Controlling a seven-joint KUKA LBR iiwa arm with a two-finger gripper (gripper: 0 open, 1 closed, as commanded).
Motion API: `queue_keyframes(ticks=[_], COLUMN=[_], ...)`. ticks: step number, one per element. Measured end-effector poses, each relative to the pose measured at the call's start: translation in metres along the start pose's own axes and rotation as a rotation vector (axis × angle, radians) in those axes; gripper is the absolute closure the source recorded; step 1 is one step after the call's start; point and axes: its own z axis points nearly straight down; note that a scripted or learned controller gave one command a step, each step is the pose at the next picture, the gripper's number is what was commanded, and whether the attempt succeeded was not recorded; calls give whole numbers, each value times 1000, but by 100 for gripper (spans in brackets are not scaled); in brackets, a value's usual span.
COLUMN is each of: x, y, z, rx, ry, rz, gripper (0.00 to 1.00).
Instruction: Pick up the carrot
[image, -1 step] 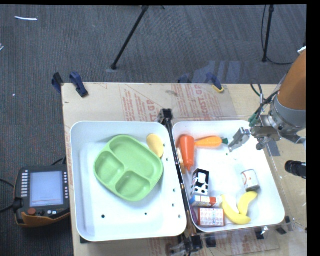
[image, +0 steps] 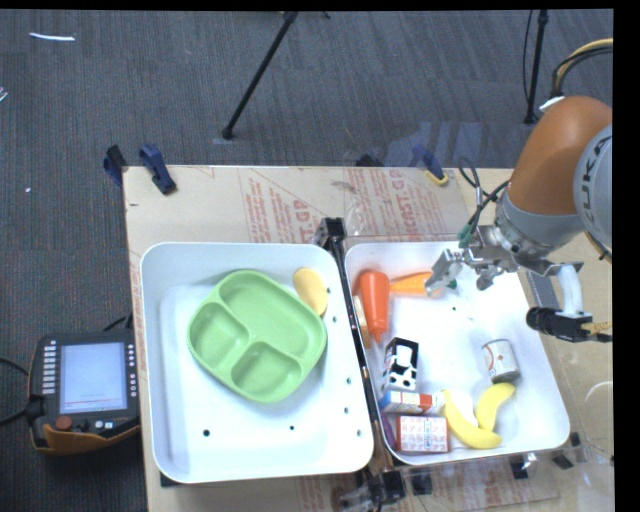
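Bananas lie nearest; slim orange carrot points at the open, unladen tool.

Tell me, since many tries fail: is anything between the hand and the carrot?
Nothing visible. The hand sits right at the thin end of the carrot in the right bin. The orange bottle lies by the carrot's other end, away from the hand.
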Motion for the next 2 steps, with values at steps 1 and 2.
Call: queue_keyframes(ticks=[1, 2], x=[-2, -15], y=[27, 26], z=[103, 101], rx=[-6, -10], ry=[-1, -1], rz=[-66, 136], gripper=[0, 0])
